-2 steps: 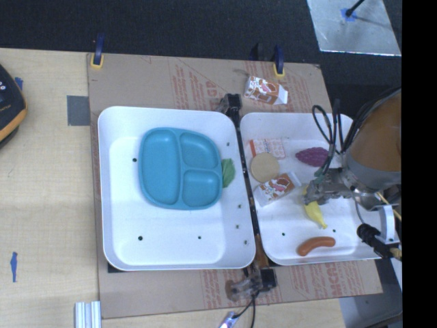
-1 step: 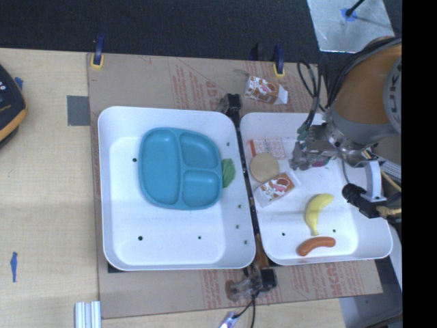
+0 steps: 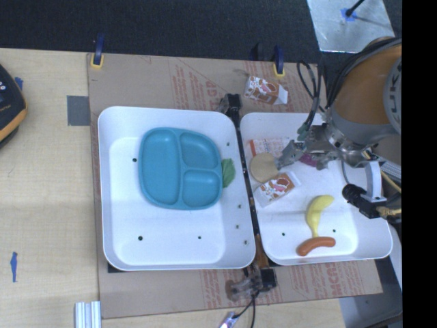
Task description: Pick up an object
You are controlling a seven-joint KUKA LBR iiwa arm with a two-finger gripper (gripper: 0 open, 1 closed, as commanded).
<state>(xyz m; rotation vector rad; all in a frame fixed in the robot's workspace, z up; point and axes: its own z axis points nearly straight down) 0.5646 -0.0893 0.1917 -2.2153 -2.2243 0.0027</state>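
My gripper (image 3: 288, 154) hangs over the upper left part of the right bin (image 3: 355, 248), reaching in from the right. It sits just right of a round tan disc (image 3: 261, 167) and above a red-and-white packet (image 3: 276, 187). A small magenta piece (image 3: 316, 160) shows right beside the gripper body. Lower in the same bin lie a yellow banana-like toy (image 3: 317, 210) and an orange sausage (image 3: 315, 245). I see nothing held in the gripper.
The left bin (image 3: 171, 248) holds a blue divided plate (image 3: 180, 168) with a green piece (image 3: 228, 172) at its right edge. Another red-and-white packet (image 3: 266, 89) lies on the cardboard behind the bins. A black and yellow device (image 3: 8, 104) sits at the far left.
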